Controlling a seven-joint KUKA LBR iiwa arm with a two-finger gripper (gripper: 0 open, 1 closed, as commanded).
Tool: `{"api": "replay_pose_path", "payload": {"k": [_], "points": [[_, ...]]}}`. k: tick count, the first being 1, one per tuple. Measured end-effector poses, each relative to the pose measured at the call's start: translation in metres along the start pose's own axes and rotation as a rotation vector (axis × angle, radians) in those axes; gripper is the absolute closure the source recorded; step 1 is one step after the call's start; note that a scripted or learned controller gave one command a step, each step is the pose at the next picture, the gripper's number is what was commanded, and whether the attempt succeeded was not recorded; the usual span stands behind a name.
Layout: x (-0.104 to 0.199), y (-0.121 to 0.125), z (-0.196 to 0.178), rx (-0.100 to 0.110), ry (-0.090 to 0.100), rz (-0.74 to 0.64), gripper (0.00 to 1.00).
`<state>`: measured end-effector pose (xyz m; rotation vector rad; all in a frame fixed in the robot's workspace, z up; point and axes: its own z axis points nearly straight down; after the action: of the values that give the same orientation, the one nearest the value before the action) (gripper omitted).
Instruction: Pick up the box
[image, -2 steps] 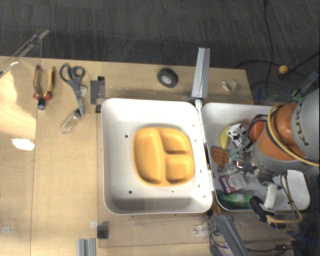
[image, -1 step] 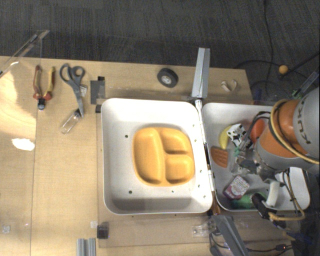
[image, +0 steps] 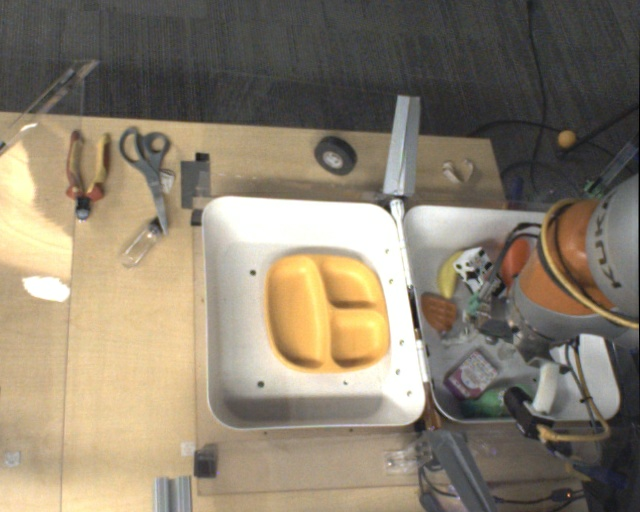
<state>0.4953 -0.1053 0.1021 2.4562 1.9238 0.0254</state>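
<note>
Where dark carpet ends, wooden bench begins.

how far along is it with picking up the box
Done: the arm is over the right bin, above its clutter. In hand: nothing I can confirm; the claw is hidden under the arm. A small purple box lies on the bin floor, apparently not lifted. Left: grasp and raise it. The left bin holds a yellow tray.

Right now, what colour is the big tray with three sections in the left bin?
Yellow-orange. The tray shows best in the camera view.
</note>
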Motion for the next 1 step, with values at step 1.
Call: {"api": "replay_pose_path", "payload": {"k": [1], "points": [[0.0, -0.0046, 0.0118, 0.013, 0.003, -0.051, 0.0]]}}
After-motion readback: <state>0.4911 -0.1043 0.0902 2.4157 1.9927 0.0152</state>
